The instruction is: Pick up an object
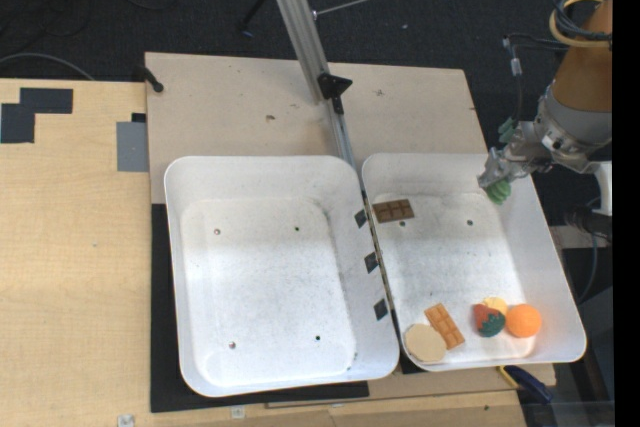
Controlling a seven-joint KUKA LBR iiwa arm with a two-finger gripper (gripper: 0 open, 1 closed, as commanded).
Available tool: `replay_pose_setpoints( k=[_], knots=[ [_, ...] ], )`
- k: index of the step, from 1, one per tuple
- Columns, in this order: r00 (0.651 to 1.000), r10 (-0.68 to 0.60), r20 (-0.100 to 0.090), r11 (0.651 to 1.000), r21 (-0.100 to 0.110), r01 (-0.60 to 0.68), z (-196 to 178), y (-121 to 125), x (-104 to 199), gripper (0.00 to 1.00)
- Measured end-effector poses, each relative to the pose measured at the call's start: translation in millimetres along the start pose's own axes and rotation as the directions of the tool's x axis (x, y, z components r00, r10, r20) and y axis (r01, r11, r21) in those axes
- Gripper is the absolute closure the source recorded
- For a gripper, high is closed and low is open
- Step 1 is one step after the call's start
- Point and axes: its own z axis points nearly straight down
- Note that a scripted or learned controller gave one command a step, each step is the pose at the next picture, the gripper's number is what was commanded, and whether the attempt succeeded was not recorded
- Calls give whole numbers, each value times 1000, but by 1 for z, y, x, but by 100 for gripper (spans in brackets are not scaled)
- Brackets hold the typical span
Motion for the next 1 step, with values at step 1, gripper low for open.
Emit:
replay_pose_setpoints(
  k=[1],
  knots=[
    [1000, 2, 0, 1000, 0, -2, -47, -3, -7, 100]
  ],
)
